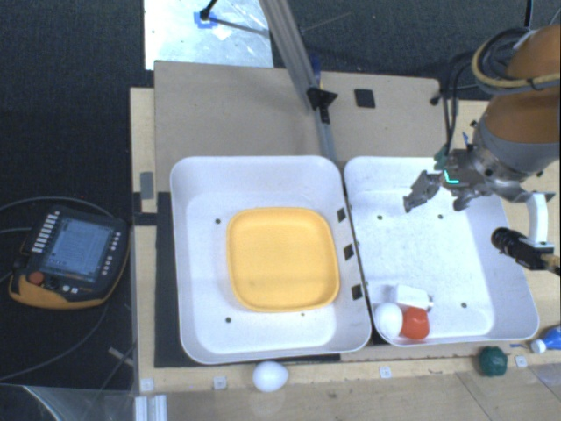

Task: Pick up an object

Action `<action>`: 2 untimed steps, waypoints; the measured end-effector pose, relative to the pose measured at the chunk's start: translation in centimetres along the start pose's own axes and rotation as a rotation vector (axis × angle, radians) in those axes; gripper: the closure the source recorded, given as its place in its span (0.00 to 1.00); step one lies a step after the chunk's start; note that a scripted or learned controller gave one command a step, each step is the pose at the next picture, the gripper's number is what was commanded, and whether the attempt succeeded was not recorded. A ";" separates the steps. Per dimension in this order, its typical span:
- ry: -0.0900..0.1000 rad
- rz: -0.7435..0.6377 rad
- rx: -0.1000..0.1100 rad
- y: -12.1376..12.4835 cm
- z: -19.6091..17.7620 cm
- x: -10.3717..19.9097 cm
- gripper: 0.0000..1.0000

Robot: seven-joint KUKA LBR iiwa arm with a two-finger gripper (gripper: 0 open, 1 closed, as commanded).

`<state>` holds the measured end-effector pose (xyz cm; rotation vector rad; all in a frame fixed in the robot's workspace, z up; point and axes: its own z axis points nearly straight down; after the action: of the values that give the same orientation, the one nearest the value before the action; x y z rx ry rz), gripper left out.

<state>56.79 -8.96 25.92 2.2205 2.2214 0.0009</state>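
Two white bins side by side, with your gripper hanging over the right one.

Starting at your far left, a handheld control pad (68, 260) lies on the dark floor, its cable cut off by the frame edge. The left bin (197, 196) holds a yellow plate (283, 258). Below its front rim, a white egg (270, 376) sits on the bench. In the right bin (491, 318), a white ball (387, 317), an orange ball (415, 323) and a small white block (412, 296) crowd the front left corner, touching and partly hiding each other. Your gripper (443, 193) hovers over the bin's back half, fingers spread apart with nothing between them. The arm (524, 121) is cut off at the right. A green ball (492, 360) rests on the bench.
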 end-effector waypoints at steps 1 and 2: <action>0.000 0.000 0.000 0.0 0.0 0.0 0.00; 0.000 0.000 0.004 -0.5 5.1 0.9 0.00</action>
<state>56.28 -8.04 20.84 2.2228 2.2238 -0.0033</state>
